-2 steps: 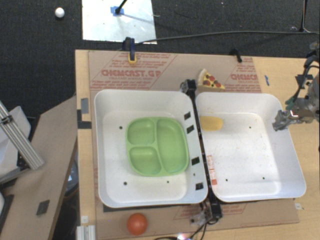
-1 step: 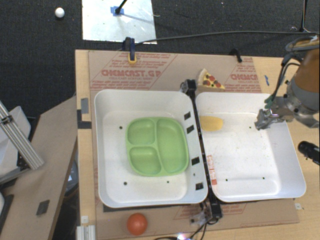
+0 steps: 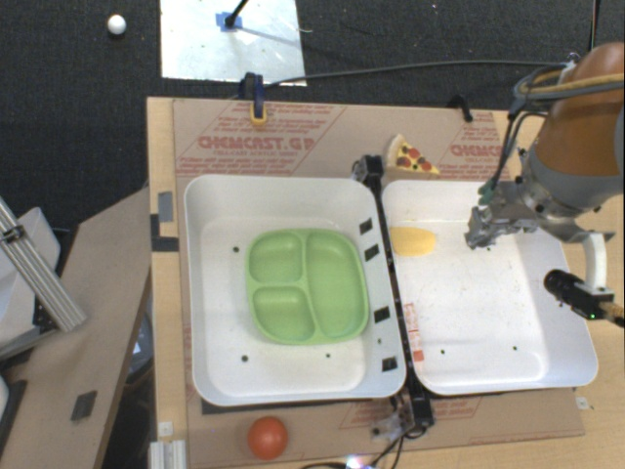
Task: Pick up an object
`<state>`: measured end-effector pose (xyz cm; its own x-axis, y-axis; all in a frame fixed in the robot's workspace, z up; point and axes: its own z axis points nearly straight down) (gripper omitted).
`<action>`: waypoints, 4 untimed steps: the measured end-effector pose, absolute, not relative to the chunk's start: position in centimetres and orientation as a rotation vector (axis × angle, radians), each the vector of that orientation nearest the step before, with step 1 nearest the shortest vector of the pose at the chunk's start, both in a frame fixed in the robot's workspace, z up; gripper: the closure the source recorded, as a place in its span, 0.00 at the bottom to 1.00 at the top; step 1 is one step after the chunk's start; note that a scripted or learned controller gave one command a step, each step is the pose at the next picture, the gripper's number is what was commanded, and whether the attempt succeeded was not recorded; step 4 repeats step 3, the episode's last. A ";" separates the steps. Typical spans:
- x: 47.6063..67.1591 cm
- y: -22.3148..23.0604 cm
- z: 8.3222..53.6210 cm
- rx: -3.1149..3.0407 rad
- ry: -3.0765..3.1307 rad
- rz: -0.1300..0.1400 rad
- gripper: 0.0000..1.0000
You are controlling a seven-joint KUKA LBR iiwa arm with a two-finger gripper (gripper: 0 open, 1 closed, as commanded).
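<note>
A flat yellow object (image 3: 413,241) lies in the right bin (image 3: 488,360), near its far left corner. My gripper (image 3: 480,234) hangs over the same bin, a short way to the right of the yellow object and apart from it. Nothing shows between its fingers. A green divided plate (image 3: 306,284) rests in the middle of the left bin (image 3: 220,360).
A toy pizza slice (image 3: 411,157) lies on the cardboard just behind the right bin. An orange ball (image 3: 267,437) sits on the bench in front of the left bin. A small white ball (image 3: 117,24) rests on the dark floor at far left.
</note>
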<state>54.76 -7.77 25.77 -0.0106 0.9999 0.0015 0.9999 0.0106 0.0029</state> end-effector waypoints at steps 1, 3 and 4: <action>54.7 -2.9 26.1 2.210 2.232 0.005 1.00; 55.0 6.8 23.4 2.211 2.232 0.003 1.00; 55.0 6.8 23.4 2.211 2.232 0.003 1.00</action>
